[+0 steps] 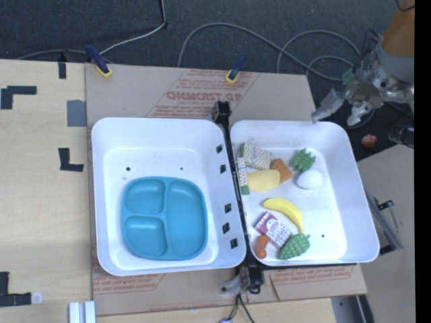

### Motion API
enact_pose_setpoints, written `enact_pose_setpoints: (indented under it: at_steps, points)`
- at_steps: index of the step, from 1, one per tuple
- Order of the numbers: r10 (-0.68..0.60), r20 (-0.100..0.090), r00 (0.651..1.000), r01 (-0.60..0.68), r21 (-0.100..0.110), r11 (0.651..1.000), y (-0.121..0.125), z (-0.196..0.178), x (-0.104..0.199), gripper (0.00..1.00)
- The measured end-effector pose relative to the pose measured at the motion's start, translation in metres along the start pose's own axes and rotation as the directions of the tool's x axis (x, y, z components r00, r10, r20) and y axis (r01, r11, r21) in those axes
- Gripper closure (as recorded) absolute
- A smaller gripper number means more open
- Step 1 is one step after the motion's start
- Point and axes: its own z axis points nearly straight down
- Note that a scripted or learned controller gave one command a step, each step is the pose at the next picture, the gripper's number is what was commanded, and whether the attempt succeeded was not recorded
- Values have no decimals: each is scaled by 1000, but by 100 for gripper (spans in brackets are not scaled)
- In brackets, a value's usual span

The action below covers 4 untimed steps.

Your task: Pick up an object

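Gripper (340, 106) hangs past right bin's (360, 180) far rim, fingers spread, holding nothing. Banana (284, 210) lies mid-bin: prob. light, stiff plastic, slippery; best pinched across its narrow middle.

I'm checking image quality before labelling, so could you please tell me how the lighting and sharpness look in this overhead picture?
Camera view: lighting is even and soft, with faint shadows under the banana and the blue plate; the white bins look bright but not blown out; the end effector at upper right looks slightly blurred.
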Motion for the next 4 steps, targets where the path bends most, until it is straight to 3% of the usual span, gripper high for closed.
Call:
enact_pose_setpoints:
  at_steps: [1,2,3,4]
  points:
    - [0,-1,1000,0,5,1000,24,125,26,0]
    - [0,-1,1000,0,-3,1000,-54,194,57,0]
    - [-1,1,1000,1,-5,1000,2,195,64,0]
    - [-1,2,1000,1,-3,1000,2,185,64,100]
